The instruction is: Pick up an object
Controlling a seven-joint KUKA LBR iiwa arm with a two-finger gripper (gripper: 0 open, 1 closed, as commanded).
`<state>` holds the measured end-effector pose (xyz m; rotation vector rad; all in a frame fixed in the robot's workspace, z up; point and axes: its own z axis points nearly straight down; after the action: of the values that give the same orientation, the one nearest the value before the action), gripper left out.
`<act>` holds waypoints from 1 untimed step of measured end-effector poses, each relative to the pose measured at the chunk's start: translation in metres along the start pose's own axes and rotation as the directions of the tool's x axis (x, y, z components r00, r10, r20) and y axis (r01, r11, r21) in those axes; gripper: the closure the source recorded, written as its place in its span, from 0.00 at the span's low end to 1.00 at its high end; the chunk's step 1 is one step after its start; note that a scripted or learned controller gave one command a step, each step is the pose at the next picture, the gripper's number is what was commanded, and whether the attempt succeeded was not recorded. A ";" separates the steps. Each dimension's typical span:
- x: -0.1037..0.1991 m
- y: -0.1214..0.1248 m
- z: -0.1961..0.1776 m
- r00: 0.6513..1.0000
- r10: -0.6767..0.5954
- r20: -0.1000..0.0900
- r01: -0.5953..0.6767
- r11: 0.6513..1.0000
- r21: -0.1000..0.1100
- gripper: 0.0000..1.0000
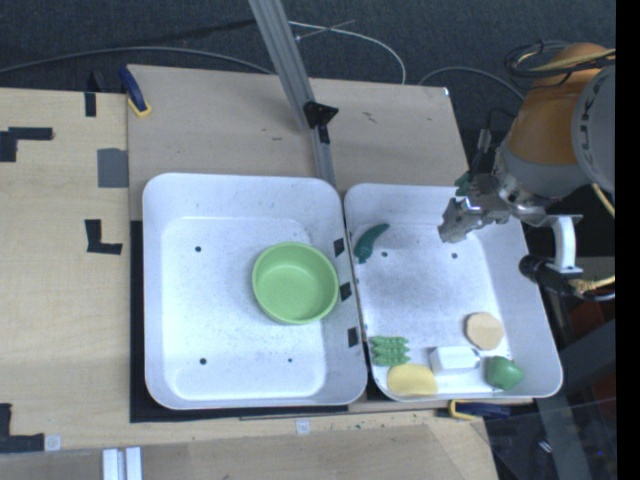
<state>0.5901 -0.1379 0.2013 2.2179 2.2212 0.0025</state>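
Observation:
My gripper [454, 228] hangs over the upper right part of the right bin [520, 298], with nothing visible between its fingers. A dark green curved piece [369, 240] lies at that bin's upper left, well to the left of the gripper. Along the bin's front edge lie a small green ridged piece [389, 348], a yellow lemon-like object [411, 378], a white block [453, 357], a tan round object [484, 330] and a green round object [503, 373]. A light green bowl [294, 282] sits in the left bin [180, 268].
A grey metal post [290, 63] slants down to the bins' shared upper edge. Cables [340, 38] trail across the dark floor behind the bench. The wooden bench top [60, 258] stretches to the left of the bins.

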 end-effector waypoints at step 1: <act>0.000 0.001 -0.053 1.000 -0.001 0.001 0.001 1.000 -0.002 1.00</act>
<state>0.5913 -0.1376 0.2545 2.2160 2.2207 0.0038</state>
